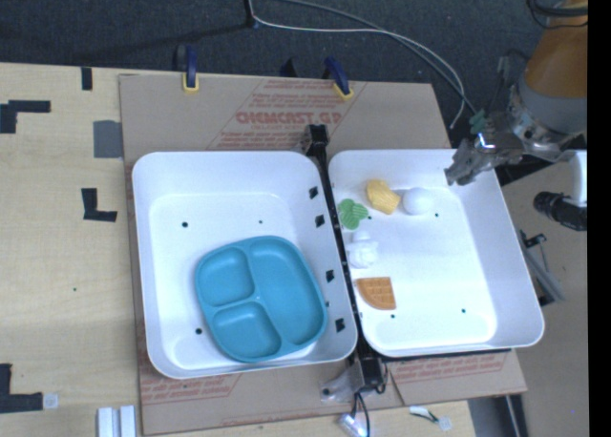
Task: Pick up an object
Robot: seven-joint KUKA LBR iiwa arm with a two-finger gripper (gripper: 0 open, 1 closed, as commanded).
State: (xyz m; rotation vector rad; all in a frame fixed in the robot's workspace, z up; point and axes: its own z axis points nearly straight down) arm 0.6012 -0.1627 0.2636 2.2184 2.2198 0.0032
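Dark carpet along the top, a pale wooden bench below it, and a sheet of printed cardboard clamped flat under two shallow white bins set side by side. The left bin carries a blue divided plate lying toward its near edge, tilted a little off square.

Over to the right bin, where the pickable things sit. Along its left wall: a small green piece, a white crumpled-looking lump just below it, and an orange-tan wedge, toast-like, nearer the front. Toward the far edge, a yellow object and a white ball sit just beside each other (touching or not, too close to call).

And here is the gripper, reaching in from the right, hanging over the far right corner of that bin, near the white ball but apart from it. Nothing is visibly between its fingers. How far they are spread I cannot tell; the tip is dark and small at this angle.

Progress report: by my reading, nothing is picked up yet. Every object rests on the bin floor. What is left is the whole grasp: settle on a target (the ball and yellow piece are nearest), descend, close, lift.
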